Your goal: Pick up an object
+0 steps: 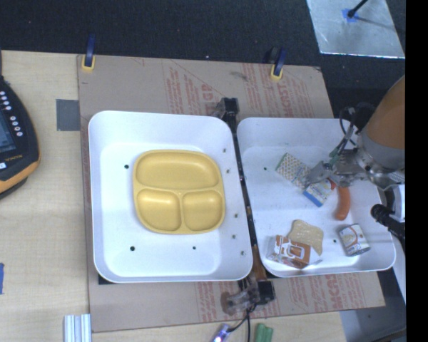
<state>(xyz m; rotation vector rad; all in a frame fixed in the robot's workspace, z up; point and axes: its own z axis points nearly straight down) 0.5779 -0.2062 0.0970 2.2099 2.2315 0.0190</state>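
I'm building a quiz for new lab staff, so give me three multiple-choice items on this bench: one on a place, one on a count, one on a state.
1. Where does the yellow tray lie?
A. left bin
B. right bin
C. on the cardboard

2. How many compartments does the tray have?
A. two
B. three
C. five

3. How does the small can sit?
A. stacked on the tray
B. hanging from the arm
C. on the right bin's floor

Answers:
1 A, it sits in the left bin.
2 B, one long section above two smaller ones.
3 C, it rests near the right bin's front corner.

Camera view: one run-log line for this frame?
arm: over right bin | gripper: low, by blue-white packet | grasp: unconfirmed | left bin: yellow tray
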